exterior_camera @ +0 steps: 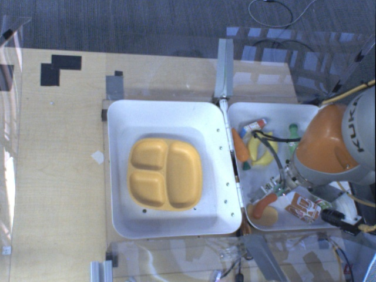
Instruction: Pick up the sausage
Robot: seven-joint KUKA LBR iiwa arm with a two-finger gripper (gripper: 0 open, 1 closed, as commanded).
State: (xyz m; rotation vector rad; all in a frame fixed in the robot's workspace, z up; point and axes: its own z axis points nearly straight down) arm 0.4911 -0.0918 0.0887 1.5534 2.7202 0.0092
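Note:
The sausage (264,204) is a short reddish-brown piece lying at a slant near the front left corner of the right bin (276,109). Its lower end rests beside a round tan piece (268,216). My gripper (278,186) hangs low over the right bin, just above and to the right of the sausage's upper end, very close to it. I cannot tell whether it touches the sausage. The grey and orange arm (329,143) covers the bin's right part.
The right bin also holds an orange carrot (238,145), a yellow banana (259,148), a small tube (254,125), a green bottle (292,133) and a brown packet (304,207). The left bin (117,175) bears a yellow divided plate (165,173).

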